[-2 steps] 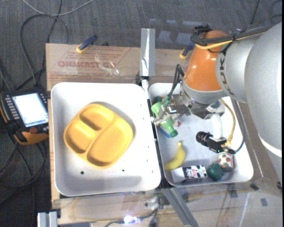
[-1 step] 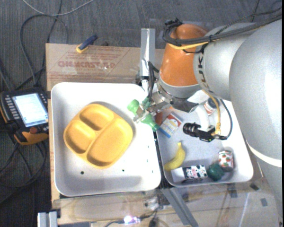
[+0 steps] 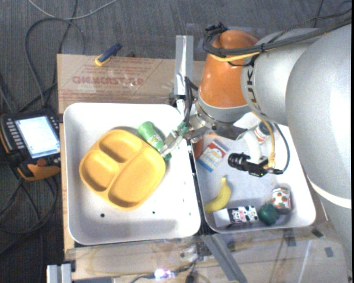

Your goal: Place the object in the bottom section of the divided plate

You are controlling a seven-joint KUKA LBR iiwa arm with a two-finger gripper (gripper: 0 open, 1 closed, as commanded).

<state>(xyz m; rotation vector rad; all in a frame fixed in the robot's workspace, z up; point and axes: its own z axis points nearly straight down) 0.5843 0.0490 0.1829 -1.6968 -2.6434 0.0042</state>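
Hand (image 3: 170, 143) pinches green object (image 3: 150, 133) at yellow divided plate (image 3: 123, 167) upper rim, fingertips partly masked, right bin (image 3: 295, 214) half hidden under arm.

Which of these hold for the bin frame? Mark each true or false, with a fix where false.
1. The yellow divided plate sits in the left bin. True.
2. The banana lies on the plate. False: it lies in the right bin.
3. The gripper is by the plate's upper right rim, with a green object at its fingertips. True.
4. The plate's sections hold several items. False: they look bare.
5. A handheld screen device lies left of the bins. True.
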